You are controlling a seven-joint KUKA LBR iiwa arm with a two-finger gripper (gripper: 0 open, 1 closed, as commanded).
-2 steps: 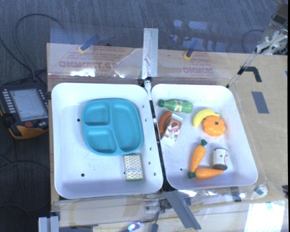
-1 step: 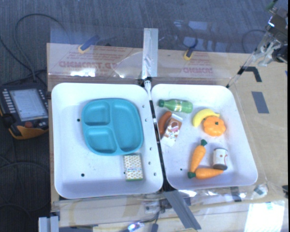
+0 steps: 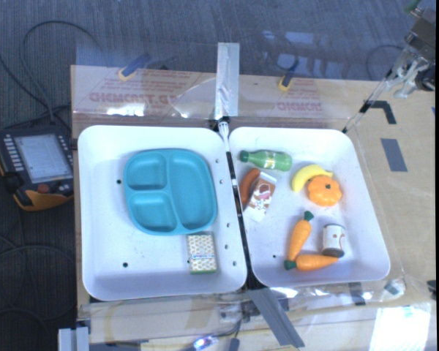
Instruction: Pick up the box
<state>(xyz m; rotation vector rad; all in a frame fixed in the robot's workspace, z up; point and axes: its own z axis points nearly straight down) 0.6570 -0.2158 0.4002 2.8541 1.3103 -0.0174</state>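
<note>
A small flat box [image 3: 202, 253] with a pale patterned top and green edges lies in the left bin [image 3: 95, 218], near its front wall and just in front of the blue plate. Nothing touches it. My gripper [image 3: 412, 73] is far off at the top right of the view, beyond the back right corner of the right bin, well above and away from the box. It shows small and partly cut off by the view's edge.
A blue divided plate [image 3: 168, 191] fills the middle of the left bin. The right bin [image 3: 366, 196] holds a green bottle [image 3: 266, 159], a banana [image 3: 307, 174], an orange [image 3: 324, 191], two carrots [image 3: 300, 237], a small can [image 3: 334, 239] and a red-and-white packet [image 3: 260, 195] by the divider.
</note>
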